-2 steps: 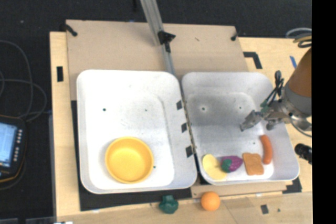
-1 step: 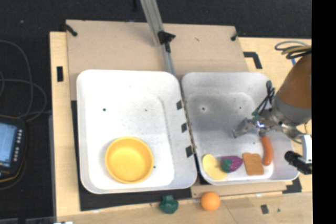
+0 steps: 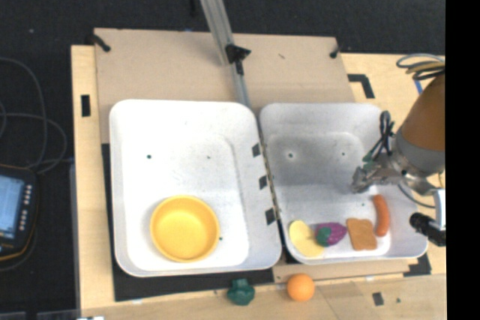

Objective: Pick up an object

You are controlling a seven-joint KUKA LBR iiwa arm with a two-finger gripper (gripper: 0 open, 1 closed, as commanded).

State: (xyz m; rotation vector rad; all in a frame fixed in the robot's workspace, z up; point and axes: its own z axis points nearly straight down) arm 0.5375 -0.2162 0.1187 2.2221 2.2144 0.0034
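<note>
The right bin [image 3: 315, 131] holds several small things along its near edge: a pale yellow piece [image 3: 301, 234], a purple and green piece [image 3: 328, 234], a tan bread-like slab [image 3: 362, 234] and an orange-red sausage shape [image 3: 382, 213]. My gripper [image 3: 367, 180] hangs low over the right side of this bin, just above and left of the sausage shape. The wrist body and cables hide its fingers. A yellow bowl [image 3: 184, 228] sits in the near part of the left bin [image 3: 180, 139].
An orange ball [image 3: 301, 287] and a small green object [image 3: 241, 292] lie on the bench in front of the bins. A metal pole [image 3: 214, 7] slants up from between the bins at the back. A dark device [image 3: 13, 210] sits at far left.
</note>
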